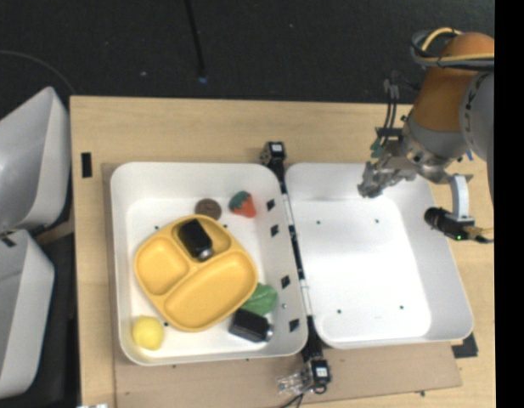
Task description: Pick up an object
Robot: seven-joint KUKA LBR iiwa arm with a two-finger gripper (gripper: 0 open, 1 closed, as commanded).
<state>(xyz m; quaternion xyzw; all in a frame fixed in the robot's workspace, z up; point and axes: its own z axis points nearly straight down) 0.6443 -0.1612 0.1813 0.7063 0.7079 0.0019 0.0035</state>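
The end effector (372, 183) hovers over the right bin (414, 313)'s far edge; whether it is apart or together, I cannot tell. The yellow plate (172, 291), carrying a black object (195, 238), sits in the left bin (130, 194).

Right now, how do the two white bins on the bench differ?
The left bin holds a yellow divided plate, a yellow ball and several small things; the right bin shows only bare white floor. The robot's hand hangs over the right bin's far edge, away from the left bin. Both are shallow, white and similar in size.
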